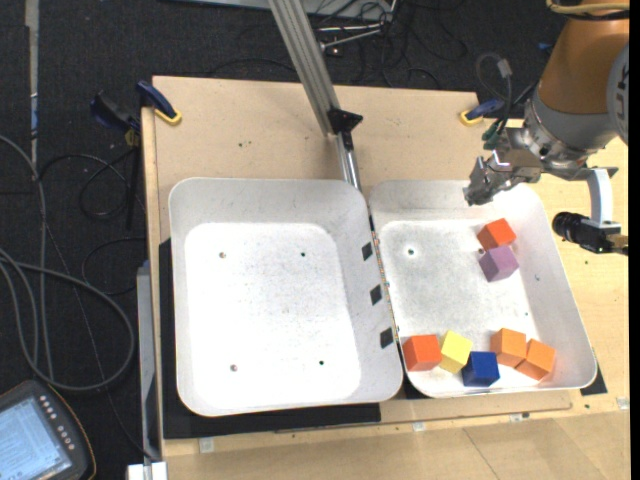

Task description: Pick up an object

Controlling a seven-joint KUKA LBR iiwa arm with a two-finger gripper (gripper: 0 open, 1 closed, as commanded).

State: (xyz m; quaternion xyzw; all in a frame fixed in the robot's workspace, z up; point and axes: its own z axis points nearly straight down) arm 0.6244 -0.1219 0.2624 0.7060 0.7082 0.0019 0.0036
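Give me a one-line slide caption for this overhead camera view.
Gripper hovers over the right bin's far rim, near an orange block and purple block.

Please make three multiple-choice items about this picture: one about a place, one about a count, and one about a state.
1. Where do the blocks lie?
A. left bin
B. right bin
C. bench

2. How many orange blocks are there?
A. two
B. four
C. six

3. Where is the gripper?
A. above the right bin's far edge
B. low over the left bin
C. pressed on the blue block

Key:
1 B: every block lies in the right bin.
2 B: one orange block by the purple block, three more along the near side.
3 A: the gripper hangs at the far rim, apart from the blue block.
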